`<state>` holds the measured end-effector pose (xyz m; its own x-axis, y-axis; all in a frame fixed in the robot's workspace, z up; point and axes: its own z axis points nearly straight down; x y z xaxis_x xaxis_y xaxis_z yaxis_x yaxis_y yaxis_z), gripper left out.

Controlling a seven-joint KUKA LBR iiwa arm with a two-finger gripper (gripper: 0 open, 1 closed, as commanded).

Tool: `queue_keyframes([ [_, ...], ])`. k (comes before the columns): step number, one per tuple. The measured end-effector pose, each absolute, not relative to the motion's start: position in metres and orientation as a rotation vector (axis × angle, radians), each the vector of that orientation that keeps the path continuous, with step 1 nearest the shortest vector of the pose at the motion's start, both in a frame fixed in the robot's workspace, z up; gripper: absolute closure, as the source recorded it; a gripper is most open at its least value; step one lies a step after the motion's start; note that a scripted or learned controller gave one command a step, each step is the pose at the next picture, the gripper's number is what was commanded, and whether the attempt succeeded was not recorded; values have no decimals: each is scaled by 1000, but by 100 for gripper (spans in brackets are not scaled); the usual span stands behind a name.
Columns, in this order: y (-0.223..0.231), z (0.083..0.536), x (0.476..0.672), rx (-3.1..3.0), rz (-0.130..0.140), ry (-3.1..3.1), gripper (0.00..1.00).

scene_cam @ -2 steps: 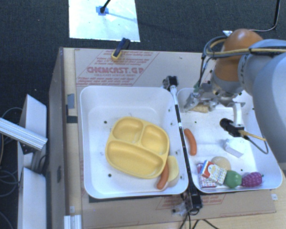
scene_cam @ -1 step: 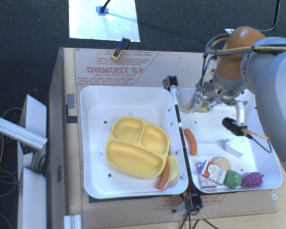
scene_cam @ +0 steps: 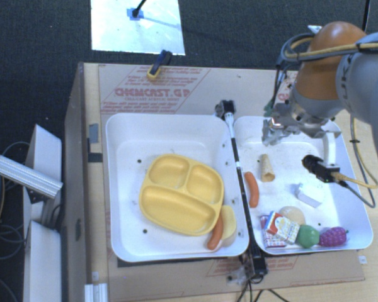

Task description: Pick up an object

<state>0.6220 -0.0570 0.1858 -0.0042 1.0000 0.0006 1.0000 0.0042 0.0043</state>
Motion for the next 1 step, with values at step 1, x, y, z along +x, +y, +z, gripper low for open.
queue_keyframes([
  [1,-57,185,621,2217,3,2224,0],
])
